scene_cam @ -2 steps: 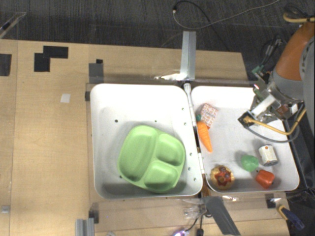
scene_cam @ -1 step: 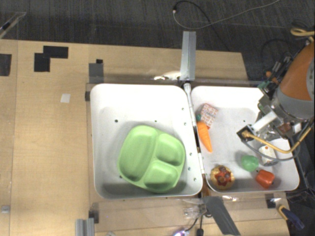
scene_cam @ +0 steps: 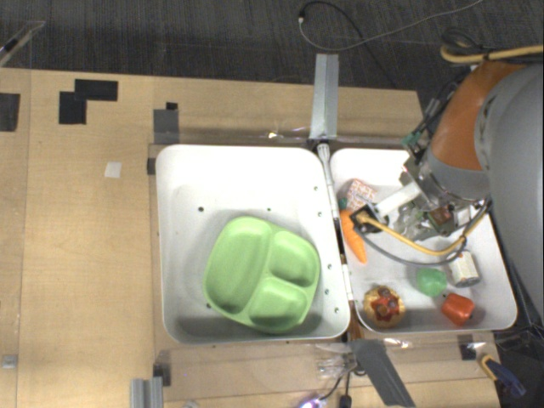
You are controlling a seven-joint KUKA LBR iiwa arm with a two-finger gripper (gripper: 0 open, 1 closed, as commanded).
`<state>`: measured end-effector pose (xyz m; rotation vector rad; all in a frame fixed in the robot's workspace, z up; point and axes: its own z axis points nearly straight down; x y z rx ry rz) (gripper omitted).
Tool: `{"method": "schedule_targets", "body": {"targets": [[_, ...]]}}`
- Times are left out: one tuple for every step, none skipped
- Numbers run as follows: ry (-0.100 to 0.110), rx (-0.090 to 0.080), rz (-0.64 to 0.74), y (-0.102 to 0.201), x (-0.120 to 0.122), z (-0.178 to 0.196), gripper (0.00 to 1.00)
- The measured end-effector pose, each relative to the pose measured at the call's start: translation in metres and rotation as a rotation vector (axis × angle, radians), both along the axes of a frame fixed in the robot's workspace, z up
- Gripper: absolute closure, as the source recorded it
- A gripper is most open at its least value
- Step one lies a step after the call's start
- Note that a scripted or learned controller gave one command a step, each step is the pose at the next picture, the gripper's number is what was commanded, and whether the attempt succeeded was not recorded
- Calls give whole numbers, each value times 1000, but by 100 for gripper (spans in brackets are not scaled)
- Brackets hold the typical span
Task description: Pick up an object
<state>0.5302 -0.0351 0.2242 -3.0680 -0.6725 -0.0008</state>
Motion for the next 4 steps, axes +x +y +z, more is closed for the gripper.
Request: {"method": "schedule_targets", "body": {"targets": [[1,0,-210,-18,38,-41,100],[-2,1,-225,-13,95,-15,100],[0,-1,-225,-38,114,-40,100],[-3,0,-225,-25,85,113,100]]}}
